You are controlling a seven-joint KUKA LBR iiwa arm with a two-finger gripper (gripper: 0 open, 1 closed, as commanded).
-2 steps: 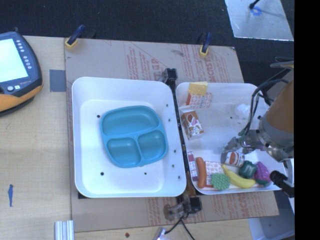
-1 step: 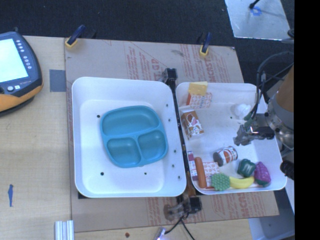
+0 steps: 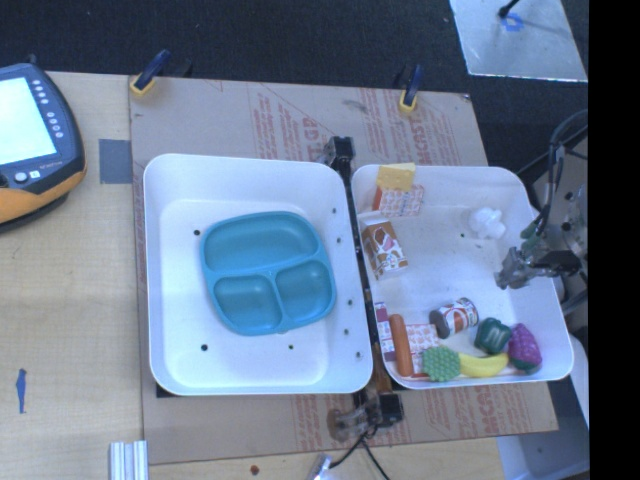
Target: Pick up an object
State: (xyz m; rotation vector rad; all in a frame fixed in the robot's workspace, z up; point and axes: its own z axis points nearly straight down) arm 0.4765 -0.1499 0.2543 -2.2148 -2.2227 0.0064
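Observation:
The right bin (image 3: pixel 440 268) holds several toy foods. A yellow block (image 3: pixel 396 177) and a red-patterned box (image 3: pixel 401 203) lie at its far left, with a brown packet (image 3: pixel 384 248) just below them. A small white piece (image 3: pixel 488 222) lies toward the far right. Along the near edge sit a red sausage (image 3: pixel 399 338), a can (image 3: pixel 457 316), a green round piece (image 3: pixel 440 363), a banana (image 3: pixel 483 365), a dark green pepper (image 3: pixel 492 335) and purple grapes (image 3: pixel 524 347). My gripper (image 3: pixel 512 272) hangs over the bin's right side, above bare floor between the white piece and the pepper, with nothing seen in it.
The left bin (image 3: pixel 170 268) holds a blue divided plate (image 3: pixel 268 271). A teach pendant (image 3: pixel 30 143) lies on the bench at the far left. Clamps (image 3: pixel 150 73) (image 3: pixel 408 88) grip the board's far edge. Cables and arm parts (image 3: pixel 565 198) crowd the right bin's right rim.

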